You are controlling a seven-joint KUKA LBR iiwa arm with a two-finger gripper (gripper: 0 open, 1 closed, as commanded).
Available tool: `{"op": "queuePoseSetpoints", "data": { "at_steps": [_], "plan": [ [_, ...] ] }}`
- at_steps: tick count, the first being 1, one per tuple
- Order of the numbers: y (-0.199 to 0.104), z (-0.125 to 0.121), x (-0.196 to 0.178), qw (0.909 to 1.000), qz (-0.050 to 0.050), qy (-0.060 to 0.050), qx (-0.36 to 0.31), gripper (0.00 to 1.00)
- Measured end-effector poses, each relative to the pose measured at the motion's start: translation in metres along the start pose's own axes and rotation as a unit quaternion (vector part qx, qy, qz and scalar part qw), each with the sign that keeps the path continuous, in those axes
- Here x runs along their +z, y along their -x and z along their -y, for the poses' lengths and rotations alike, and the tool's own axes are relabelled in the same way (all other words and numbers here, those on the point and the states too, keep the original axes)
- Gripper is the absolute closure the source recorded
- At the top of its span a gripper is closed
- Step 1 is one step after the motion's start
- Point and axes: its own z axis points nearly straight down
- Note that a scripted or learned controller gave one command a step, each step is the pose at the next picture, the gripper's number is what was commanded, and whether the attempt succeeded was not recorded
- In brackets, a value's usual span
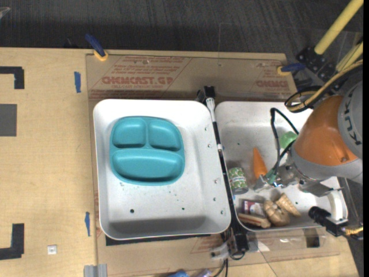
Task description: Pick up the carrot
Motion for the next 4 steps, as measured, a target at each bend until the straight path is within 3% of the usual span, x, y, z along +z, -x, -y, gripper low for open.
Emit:
{"op": "queuePoseSetpoints", "data": {
  "at_steps": [1, 2, 3, 4],
  "plan": [
    [0.014, -0.064, 0.012, 0.9933, 0.003, -0.003, 0.116, 1.00],
    [0.012, -0.063, 0.014, 0.9933, 0.001, -0.005, 0.115, 0.00],
    [0.013, -0.065, 0.002, 0.9935, 0.003, -0.002, 0.114, 1.00],
    [-0.039, -0.105, -0.081, 0.9999, -0.001, -0.008, -0.009, 1.00]
  ]
}}
